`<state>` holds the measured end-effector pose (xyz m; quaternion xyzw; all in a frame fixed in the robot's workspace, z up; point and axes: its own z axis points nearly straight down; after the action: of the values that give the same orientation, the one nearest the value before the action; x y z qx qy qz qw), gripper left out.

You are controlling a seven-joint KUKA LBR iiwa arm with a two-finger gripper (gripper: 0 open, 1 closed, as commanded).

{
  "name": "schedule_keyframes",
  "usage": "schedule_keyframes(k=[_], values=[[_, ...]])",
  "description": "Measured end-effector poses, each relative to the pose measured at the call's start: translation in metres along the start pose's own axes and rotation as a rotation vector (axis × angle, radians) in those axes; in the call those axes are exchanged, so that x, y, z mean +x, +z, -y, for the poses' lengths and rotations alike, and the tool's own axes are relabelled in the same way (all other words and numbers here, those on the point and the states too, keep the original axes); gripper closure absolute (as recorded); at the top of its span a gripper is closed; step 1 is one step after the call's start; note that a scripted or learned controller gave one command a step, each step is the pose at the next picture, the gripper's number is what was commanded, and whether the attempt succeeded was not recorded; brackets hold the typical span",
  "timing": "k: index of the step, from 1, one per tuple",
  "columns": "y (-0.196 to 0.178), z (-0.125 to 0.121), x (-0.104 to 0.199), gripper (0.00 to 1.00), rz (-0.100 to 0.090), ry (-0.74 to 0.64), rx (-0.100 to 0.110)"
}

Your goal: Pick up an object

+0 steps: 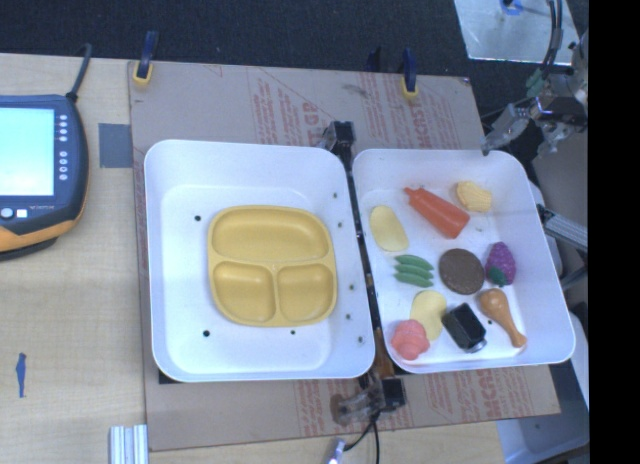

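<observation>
My gripper [520, 117] hung off the right bin's [540, 252] far corner, jaws unreadable from cam, nothing between them. Toy food (carrot [436, 209], chicken leg [500, 315], etc.) lay loose there, apparently as pick candidates; yellow tray [272, 264] sat in left bin [170, 252].

Red print on cardboard sheet [300, 102] (too faint to read).
</observation>
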<state>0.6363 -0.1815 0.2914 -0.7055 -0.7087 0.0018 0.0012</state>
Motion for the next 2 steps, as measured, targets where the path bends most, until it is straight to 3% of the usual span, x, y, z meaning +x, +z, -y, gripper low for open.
schedule_keyframes(k=[1,2], values=[[0.13,-0.02,0.041,0.0,-0.001,-0.001,0.003],[0.2,-0.02,0.072,0.0,0.0,-0.002,0.002]])
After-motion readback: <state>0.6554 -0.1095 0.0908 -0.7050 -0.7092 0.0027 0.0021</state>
